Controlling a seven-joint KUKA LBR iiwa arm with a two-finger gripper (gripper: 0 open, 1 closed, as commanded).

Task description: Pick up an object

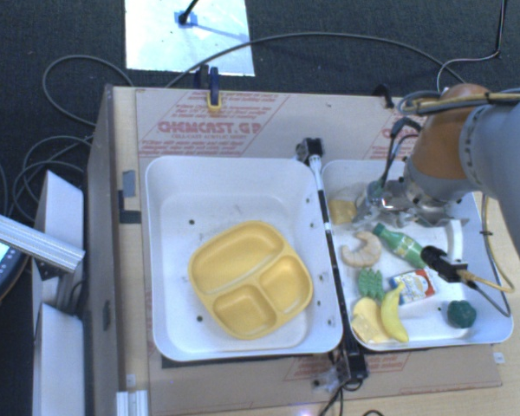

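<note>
Camera view leaves the end effector [374,204] blurred over the right bin [490,323]; grip state unreadable.

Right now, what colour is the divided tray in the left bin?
Pale yellow; the three-compartment tray shows best in the camera view.

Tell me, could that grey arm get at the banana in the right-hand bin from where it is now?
Probably yes. The banana lies uncovered at the near end of the right bin, and the gripper hangs over that bin's far end with nothing tall between.
</note>
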